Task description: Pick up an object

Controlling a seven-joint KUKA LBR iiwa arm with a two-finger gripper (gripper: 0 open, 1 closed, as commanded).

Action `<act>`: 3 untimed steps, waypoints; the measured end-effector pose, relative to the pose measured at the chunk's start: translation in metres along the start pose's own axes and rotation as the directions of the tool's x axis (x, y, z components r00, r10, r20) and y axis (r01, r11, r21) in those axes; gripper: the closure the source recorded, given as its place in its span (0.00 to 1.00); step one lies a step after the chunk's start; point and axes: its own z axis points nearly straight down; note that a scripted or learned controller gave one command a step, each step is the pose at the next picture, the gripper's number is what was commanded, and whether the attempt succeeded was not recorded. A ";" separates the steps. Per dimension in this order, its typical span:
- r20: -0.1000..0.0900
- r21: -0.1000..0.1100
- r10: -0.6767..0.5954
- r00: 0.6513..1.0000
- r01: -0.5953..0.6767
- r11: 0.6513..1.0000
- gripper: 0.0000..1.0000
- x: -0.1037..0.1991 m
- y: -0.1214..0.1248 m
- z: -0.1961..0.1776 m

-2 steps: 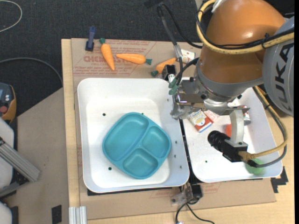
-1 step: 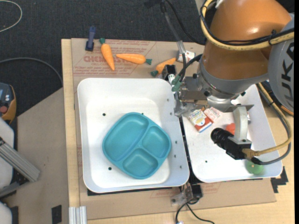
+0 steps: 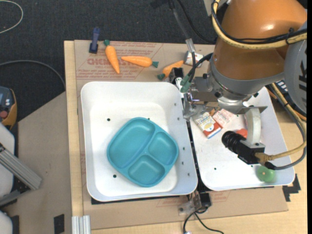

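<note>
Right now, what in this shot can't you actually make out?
- End effector: hidden under the arm's orange band and wrist, camera view.
- Right bin: upper half covered by the arm.
- Small carton: partly under the wrist, print too small to read.
- Third carrot: partly behind cables.

Evenly and brightly lit, seemingly from overhead. Soft glare across the orange band [image 3: 263,13] at upper right and on the rims of the white bins [image 3: 92,130]. Faint shadow along the teal tray [image 3: 142,151] and darker shade under the arm [image 3: 243,77]. Slightly soft overall; dark floor [image 3: 34,28] grainy toward the upper left corner.
</note>
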 end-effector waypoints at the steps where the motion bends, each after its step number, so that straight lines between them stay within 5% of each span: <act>1: 0.000 -0.002 -0.001 1.000 0.001 1.000 1.00 0.000 0.001 -0.010; 3: 0.001 -0.007 -0.002 1.000 0.002 1.000 1.00 0.001 0.002 -0.030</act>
